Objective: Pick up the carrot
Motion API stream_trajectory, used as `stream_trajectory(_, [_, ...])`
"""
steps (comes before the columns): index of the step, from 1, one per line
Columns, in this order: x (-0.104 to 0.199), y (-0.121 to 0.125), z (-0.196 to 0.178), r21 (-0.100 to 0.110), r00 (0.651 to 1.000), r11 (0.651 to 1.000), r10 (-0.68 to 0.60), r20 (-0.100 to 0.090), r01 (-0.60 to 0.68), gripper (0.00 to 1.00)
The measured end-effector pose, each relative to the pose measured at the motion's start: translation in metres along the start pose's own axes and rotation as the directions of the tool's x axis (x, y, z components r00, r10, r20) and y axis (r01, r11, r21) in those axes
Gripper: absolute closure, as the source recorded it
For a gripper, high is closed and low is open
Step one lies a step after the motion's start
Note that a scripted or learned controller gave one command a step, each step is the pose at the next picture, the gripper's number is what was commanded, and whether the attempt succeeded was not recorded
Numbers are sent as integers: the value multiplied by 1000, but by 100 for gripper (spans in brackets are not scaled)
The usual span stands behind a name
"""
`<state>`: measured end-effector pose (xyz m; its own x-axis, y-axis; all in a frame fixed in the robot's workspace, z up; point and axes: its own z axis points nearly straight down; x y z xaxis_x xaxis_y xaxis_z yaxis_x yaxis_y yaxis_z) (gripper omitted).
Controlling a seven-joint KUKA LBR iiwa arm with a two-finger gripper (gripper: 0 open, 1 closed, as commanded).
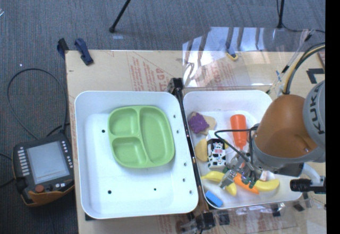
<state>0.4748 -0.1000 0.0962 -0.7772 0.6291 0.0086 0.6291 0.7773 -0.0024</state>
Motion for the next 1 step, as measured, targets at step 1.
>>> stream_trajectory(1, [28,36,-92,-5,979,979,204,6,-204,100])
